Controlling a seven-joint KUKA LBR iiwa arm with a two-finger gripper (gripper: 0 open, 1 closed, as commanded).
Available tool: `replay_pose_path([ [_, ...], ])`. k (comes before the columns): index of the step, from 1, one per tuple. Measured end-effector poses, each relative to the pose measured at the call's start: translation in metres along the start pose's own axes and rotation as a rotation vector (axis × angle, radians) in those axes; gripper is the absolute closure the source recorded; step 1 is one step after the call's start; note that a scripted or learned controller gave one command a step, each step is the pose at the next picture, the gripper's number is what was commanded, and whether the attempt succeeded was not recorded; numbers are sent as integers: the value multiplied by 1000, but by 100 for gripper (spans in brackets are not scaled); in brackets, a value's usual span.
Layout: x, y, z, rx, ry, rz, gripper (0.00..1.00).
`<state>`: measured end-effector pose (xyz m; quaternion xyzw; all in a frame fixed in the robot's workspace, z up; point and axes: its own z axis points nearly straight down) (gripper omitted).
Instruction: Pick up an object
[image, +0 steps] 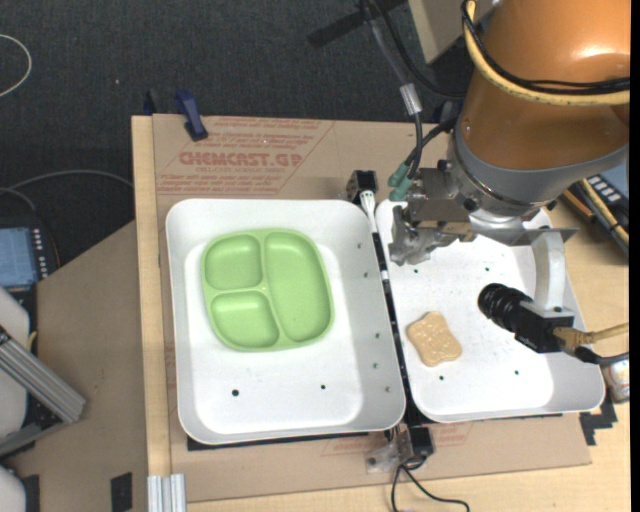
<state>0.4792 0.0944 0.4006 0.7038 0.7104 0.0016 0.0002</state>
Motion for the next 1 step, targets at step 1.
replay_pose_path([
  [1,-2,0,-12,-1,-2,9,100],
])
